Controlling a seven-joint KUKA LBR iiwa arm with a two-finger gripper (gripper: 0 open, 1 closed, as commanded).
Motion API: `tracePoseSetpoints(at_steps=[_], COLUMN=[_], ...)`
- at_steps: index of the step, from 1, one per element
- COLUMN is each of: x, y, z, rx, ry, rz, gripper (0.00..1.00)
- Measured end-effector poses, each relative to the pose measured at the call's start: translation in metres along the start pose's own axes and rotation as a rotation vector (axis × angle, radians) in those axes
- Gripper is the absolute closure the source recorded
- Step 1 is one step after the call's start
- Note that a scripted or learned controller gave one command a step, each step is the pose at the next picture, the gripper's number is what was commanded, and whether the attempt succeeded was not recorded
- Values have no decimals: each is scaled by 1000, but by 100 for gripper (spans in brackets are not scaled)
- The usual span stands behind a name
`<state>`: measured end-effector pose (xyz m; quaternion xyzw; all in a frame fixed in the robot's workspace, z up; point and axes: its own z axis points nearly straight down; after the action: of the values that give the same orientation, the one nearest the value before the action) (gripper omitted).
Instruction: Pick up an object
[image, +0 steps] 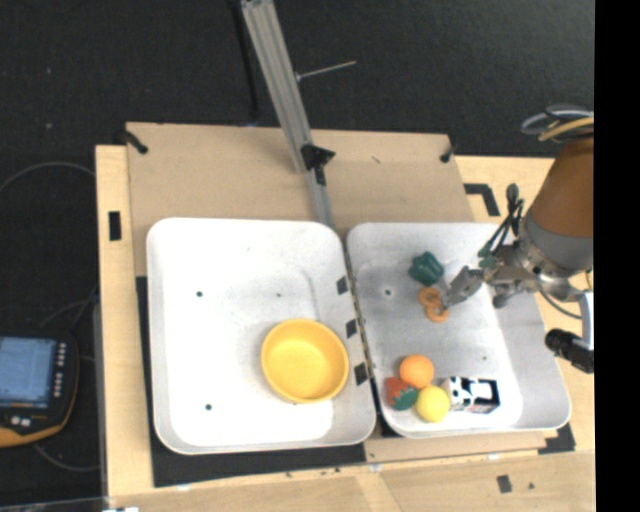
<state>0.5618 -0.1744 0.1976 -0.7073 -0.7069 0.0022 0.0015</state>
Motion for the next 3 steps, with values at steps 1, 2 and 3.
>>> tracePoseSetpoints(at_steps=[1,2,3], x=[-2,-3,-4], y=[-4,-4,-2], z=[43,94,82], rx=[-2,-3,-10], ry=[-1,0,0], rz=[0,1,7], gripper=[0,0,100])
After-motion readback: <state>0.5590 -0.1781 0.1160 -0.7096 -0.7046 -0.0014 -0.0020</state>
